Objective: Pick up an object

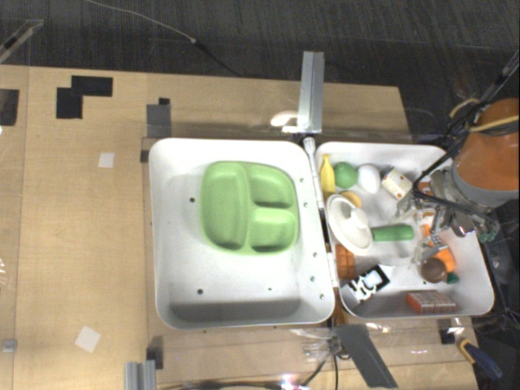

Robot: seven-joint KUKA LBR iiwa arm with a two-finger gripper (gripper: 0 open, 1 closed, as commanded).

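No readable text anywhere in my view. The black-and-white package (367,282) in the right bin (479,299) carries white markings, too blurred to read. The reddish box (431,301) near it shows no legible print.

Glossy white plastic bins (236,307), matt green plastic tray (248,205), pale wood bench (73,242)

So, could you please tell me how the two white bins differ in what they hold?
The left bin holds one large green divided tray; the right bin holds many small items. The left bin shows much bare floor; the right bin is crowded, with the gripper over it. Both are shallow and white.
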